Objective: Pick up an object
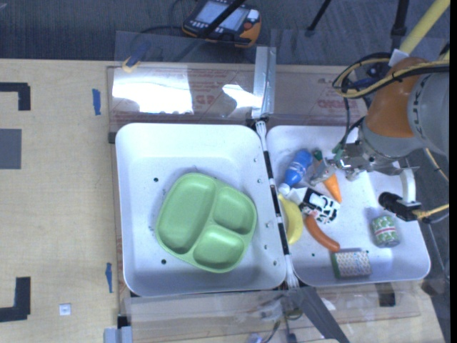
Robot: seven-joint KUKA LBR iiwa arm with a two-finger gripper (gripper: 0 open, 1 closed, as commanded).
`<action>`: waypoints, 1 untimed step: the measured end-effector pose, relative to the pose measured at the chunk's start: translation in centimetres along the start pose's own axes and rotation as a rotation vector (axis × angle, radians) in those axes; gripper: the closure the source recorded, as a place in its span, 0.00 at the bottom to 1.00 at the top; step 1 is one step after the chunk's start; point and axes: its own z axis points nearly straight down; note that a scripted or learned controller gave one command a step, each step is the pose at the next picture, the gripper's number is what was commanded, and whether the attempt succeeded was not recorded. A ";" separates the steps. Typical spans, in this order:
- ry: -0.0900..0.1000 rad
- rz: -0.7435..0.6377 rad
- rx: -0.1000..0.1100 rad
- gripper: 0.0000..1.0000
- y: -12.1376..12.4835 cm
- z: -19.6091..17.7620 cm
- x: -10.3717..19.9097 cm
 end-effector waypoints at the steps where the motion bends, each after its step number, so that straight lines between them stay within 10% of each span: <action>1: -0.001 -0.149 0.000 0.00 0.2 -8.4 0.1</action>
